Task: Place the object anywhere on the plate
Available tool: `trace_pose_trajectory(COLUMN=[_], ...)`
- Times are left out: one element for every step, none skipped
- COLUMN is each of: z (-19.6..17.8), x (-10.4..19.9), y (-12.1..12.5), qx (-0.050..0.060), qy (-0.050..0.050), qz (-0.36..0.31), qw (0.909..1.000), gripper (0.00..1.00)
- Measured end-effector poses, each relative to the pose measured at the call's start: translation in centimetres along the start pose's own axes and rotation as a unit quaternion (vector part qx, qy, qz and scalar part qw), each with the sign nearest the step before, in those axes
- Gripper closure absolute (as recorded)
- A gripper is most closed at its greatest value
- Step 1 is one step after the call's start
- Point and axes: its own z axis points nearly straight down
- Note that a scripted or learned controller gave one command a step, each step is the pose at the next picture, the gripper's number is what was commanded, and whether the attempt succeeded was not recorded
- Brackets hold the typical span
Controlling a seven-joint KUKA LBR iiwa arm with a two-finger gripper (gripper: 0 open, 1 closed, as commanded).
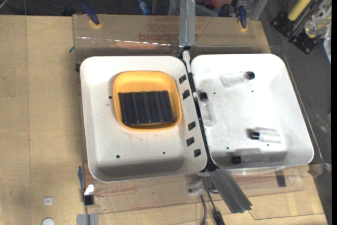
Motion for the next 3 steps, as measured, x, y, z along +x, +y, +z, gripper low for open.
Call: trace_pose_trajectory(z=[-0.1, 1.2, -0.1], x=[-0.8, -0.7, -0.7], y=[-0.1, -0.1, -0.2], qx=[-0.001, -0.004, -0.002], qy=[0.0, 0.003, 0.0], qz=[-0.094, -0.263, -0.437], qw=[0.9956, 0.9647, 0.8994], gripper=[1.0, 1.0, 1.0])
